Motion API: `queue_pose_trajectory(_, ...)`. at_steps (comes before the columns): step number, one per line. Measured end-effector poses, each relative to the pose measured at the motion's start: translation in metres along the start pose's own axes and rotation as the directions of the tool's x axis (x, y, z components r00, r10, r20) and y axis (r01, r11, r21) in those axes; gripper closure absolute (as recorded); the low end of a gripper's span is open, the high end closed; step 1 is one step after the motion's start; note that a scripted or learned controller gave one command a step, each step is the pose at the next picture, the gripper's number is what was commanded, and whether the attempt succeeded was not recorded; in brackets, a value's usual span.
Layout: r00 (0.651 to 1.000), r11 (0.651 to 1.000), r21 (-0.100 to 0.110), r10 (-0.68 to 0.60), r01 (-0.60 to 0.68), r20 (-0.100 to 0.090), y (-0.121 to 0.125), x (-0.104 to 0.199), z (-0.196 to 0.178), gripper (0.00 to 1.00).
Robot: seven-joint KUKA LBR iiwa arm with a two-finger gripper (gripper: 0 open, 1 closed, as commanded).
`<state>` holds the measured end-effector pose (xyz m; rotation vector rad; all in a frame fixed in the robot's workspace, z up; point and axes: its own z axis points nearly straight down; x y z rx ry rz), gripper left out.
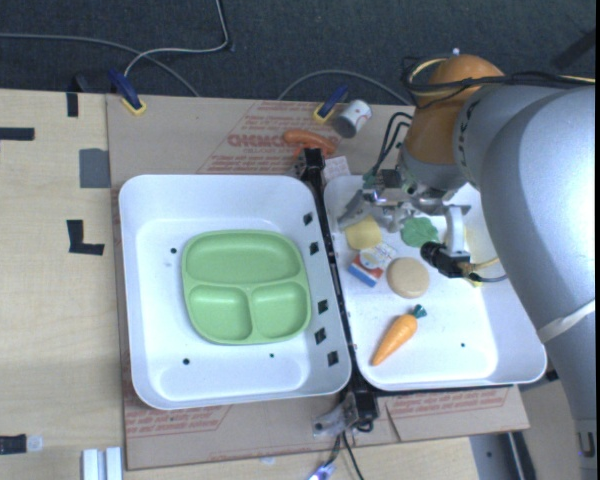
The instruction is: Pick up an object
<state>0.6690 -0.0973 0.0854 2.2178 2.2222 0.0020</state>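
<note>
Right now the likeliest target is sitting directly under me: a yellow lump (363, 234) near the far left corner of the right bin (480, 363), with a green piece (418, 231) just beside it and a small red, white and blue packet (370, 264) touching its near side. A round tan disc (409, 277) is lying a little nearer the camera, and an orange carrot with a green top (396, 337) is resting well apart from the cluster, tilted across the bin floor.

I am hovering my end effector (392, 206) over the yellow lump and the green piece; from this slanted angle I cannot tell how it is set, and I am seeing nothing between its tips.

What is worrying me is the crowding. The yellow lump, the packet and the green piece are packed so close that I am judging a descent could land on two things at once, or nudge one aside and close on air. The bin's dividing wall (330, 258) is also standing just beside the lump, so a tip could catch on it.

As for looks, the yellow lump is appearing small, rounded and matte, probably a toy food, and the green piece is flatter and irregular.

Further out, the left bin (145, 298) is carrying a green divided plate (246, 285), and both bins are sitting on the bench (40, 298).
</note>
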Motion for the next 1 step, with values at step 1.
queue_pose_trajectory(1, 1.0, 1.0, -0.008, -0.002, 0.002, -0.002, 0.0031, 0.0013, -0.0152, 1.0)
